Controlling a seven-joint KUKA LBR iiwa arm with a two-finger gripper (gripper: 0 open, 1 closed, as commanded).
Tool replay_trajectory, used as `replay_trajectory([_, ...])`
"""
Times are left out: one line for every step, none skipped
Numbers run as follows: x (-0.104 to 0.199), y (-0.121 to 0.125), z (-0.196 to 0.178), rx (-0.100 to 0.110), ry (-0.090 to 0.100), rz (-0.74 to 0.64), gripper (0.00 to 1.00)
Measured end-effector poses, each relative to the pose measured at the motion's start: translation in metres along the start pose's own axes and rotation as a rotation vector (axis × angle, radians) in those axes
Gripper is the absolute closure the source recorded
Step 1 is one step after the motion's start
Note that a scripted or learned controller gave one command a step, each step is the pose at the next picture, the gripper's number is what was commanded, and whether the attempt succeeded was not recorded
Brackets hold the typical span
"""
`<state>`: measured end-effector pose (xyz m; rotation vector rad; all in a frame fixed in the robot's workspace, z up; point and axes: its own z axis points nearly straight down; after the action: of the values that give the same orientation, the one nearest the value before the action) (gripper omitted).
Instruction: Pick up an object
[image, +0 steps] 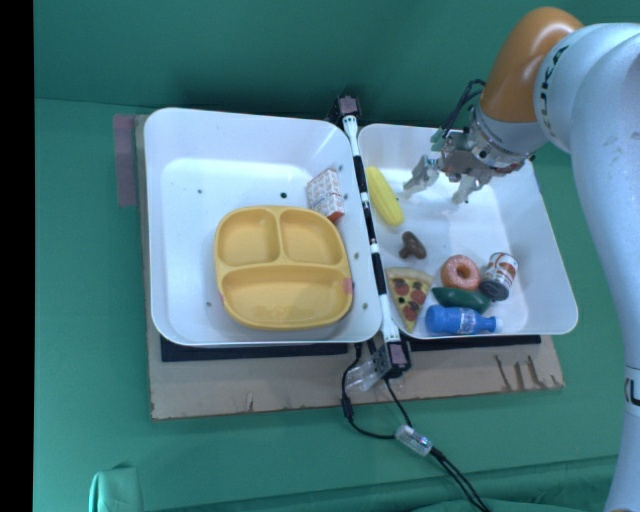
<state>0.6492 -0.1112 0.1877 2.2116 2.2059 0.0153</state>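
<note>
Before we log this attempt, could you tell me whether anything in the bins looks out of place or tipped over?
The small can in the right bin lies on its side beside the donut. The small box in the left bin leans against the wall. Nothing looks spilled.

1. Dark lettering runs along the grey arm (590, 90) just below its orange band, on the upper right; it looks like part of the maker's name, but the letters are too small and angled to read for certain.
2. The small can (499, 273) in the right bin carries a red and white label; its print is too tiny to make out.
3. The blue bottle (460, 320) wears a pale label band, wording unreadable.
</note>
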Motion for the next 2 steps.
replay_trajectory([-0.0035,0.0036,-0.0182,-0.017,-0.007,0.005,1.0])
replay_trajectory([-0.0035,0.0035,-0.0181,-0.017,-0.007,0.005,0.0])
